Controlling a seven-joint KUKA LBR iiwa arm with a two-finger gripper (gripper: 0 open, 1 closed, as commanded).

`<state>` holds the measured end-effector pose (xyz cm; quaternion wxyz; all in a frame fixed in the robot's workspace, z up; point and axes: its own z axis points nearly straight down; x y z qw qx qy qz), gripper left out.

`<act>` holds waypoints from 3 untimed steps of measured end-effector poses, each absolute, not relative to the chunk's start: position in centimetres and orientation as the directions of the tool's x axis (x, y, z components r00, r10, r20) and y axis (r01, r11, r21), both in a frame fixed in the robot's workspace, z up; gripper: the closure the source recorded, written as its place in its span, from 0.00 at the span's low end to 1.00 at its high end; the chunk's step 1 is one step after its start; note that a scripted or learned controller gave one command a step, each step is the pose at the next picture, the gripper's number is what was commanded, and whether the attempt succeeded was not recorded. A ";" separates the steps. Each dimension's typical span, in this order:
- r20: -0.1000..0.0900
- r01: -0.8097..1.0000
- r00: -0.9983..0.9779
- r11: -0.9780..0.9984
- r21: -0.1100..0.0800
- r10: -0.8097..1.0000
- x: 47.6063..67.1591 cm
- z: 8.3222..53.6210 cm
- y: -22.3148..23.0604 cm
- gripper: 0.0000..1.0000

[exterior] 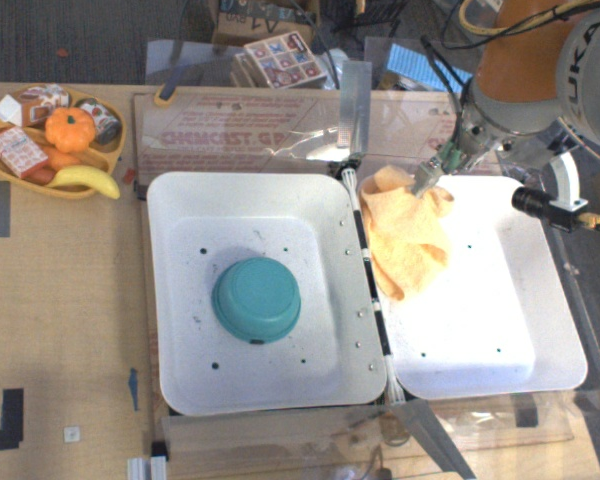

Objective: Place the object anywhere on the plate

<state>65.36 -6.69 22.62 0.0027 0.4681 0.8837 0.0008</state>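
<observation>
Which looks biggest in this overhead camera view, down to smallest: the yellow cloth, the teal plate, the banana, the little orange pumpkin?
1. Yellow cloth and teal plate: they look much alike, so I won't rank them.
2. Banana.
3. Orange pumpkin.

Your items: one crumpled yellow-orange cloth (405,236), lying along the right bin's left wall, far end; one teal plate (257,299), upturned dome-like, centred in the left bin.

Wooden tabletop (60,318). Far-left: yellow dish (0,158) holding small orange pumpkin (70,129), banana (84,178) on its near rim, a few packets. Behind the bins: printed cardboard sheet (240,133), patterned box (275,58), blue item (415,66).
</observation>
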 end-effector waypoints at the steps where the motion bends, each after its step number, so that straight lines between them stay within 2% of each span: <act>1: -0.003 0.544 -0.839 0.839 0.002 0.544 61.3 22.9 -3.6 1.00; 2: -0.003 0.175 -0.985 0.985 0.002 0.175 57.6 23.1 -0.7 1.00; 3: -0.003 0.003 -1.000 1.000 0.001 0.003 54.3 22.4 2.4 1.00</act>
